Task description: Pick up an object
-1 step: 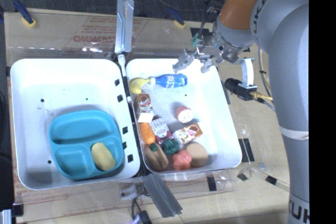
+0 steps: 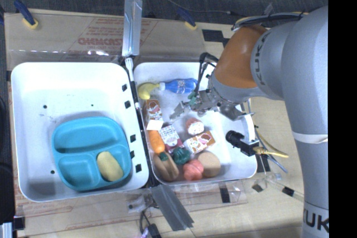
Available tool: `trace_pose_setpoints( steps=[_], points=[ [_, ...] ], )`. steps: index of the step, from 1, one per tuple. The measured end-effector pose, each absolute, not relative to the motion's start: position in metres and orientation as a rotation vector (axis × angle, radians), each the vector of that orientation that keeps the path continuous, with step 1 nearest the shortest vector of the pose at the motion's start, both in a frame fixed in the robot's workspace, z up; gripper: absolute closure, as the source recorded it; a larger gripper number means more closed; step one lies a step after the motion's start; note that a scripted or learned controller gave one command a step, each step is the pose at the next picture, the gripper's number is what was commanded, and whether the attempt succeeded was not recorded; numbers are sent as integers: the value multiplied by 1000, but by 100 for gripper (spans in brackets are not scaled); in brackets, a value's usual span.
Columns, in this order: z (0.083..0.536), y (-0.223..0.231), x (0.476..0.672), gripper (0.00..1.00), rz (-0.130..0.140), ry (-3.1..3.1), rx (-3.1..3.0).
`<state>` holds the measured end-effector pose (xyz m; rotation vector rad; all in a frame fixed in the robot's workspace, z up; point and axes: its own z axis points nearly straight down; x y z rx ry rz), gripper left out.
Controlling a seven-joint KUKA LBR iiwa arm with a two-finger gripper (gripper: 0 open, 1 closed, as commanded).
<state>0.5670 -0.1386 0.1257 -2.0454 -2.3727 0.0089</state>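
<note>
The grey arm (image 2: pixel 290 64) with its orange band reaches in from the right and hangs over the right bin (image 2: pixel 167 67), with the gripper (image 2: pixel 189 104) low above the upper middle of the pile. From this angle it cannot be told whether the gripper is open or closed, and nothing can be seen held in it. The things to pick from are crowded into the right bin. A blue bottle (image 2: pixel 181 86) lies on its side along the far wall, just above the gripper, and a yellow fruit (image 2: pixel 146 90) sits beside it in the far left corner. Below the fruit, a printed packet (image 2: pixel 154 110) lies against the left wall. A white packet (image 2: pixel 169 134) and a round red-and-white item (image 2: pixel 195 127) lie just under the gripper, close to it. Whether either one touches it is unclear. An orange carrot (image 2: pixel 156 142) lies near the left wall, with another packet (image 2: pixel 199 142) to its right. Along the near wall sit a brown bun (image 2: pixel 165 168), a teal piece (image 2: pixel 181 155), a pink lump (image 2: pixel 192 171) and a brown round thing (image 2: pixel 210 162), all packed together and touching. The left bin (image 2: pixel 67 81) stands just beside the right one and holds a blue divided tray (image 2: pixel 83 136). A yellowish potato (image 2: pixel 110 166) rests in the tray's lower right compartment, well apart from the gripper.
</note>
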Motion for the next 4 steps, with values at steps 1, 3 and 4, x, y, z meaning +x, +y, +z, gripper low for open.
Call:
trace_pose_setpoints(
  steps=[1, 3, 4],
  points=[
    [92, -188, 558, 0, 2, -2455, -1956],
    [207, -168, 614, 100, -1, -1577, -2717],
    [198, -151, 625, 100, 3, -1540, -2737]
  ],
)
